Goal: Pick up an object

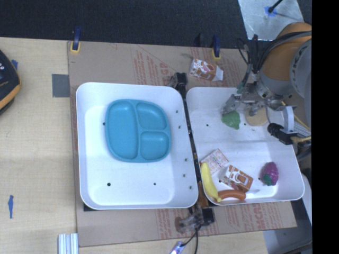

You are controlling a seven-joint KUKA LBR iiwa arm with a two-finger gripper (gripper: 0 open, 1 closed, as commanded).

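One blue divided plate (139,130) is lying in the left bin (90,187). The right bin (204,100) is holding one banana (208,181), one sausage (231,196), two snack packets (237,178), one green leafy piece (231,120), one tan disc (256,117) and one purple grape bunch (269,173). A third packet (206,70) is lying on the cardboard (132,57) beyond. The gripper (244,102) is hanging at the right bin's far end, just above the green piece; whether its claw is apart or together, I cannot tell.

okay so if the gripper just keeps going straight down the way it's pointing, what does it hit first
Most likely the green object. The gripper points down into the right bin, with that green piece just under its tip. Depth is hard to judge from above, so it could meet the bin floor beside it instead.
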